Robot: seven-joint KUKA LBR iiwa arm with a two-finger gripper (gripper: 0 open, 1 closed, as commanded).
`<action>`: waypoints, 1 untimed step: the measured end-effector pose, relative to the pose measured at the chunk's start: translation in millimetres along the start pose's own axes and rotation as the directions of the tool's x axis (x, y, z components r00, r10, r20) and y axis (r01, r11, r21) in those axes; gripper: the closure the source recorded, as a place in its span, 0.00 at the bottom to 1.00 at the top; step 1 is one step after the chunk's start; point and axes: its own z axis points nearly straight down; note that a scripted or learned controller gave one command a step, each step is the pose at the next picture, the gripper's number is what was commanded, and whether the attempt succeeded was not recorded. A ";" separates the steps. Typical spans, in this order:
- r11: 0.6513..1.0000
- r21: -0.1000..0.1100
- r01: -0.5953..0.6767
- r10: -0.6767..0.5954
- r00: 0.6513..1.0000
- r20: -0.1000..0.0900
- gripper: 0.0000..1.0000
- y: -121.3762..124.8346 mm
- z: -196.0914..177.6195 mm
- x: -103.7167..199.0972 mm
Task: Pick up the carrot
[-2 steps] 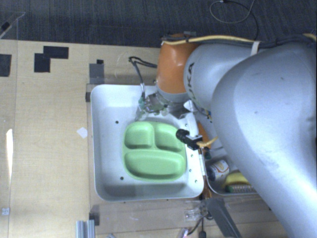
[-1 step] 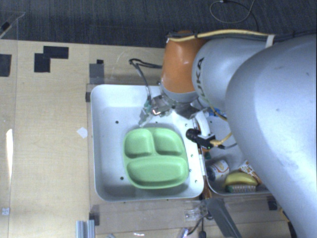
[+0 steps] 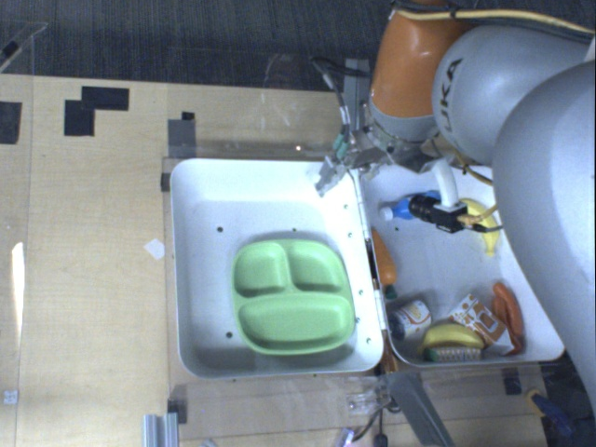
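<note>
Carrot (image 3: 383, 261) lying in the right bin (image 3: 535, 347), tight against the left wall, nothing gripping it. Big grey arm (image 3: 521, 91) looming over the top right. Green divided plate (image 3: 293, 296) sitting in the left bin (image 3: 196, 250). Gripper (image 3: 346, 156) up over the bins' far edge, can't tell how wide.

One gripper (image 3: 337, 166) over the bins' shared wall, two white bins, one (image 3: 191, 250) left of it and one (image 3: 533, 329) right, one green divided plate (image 3: 293, 296) below-left, one carrot (image 3: 382, 261) just below, two bananas (image 3: 484, 222) (image 3: 453, 335) further right, one can (image 3: 410, 317)
</note>
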 end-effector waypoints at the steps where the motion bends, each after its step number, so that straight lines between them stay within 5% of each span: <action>1: 0.908 0.002 -0.418 0.418 0.908 0.001 0.00 -15.4 -38.3 -69.9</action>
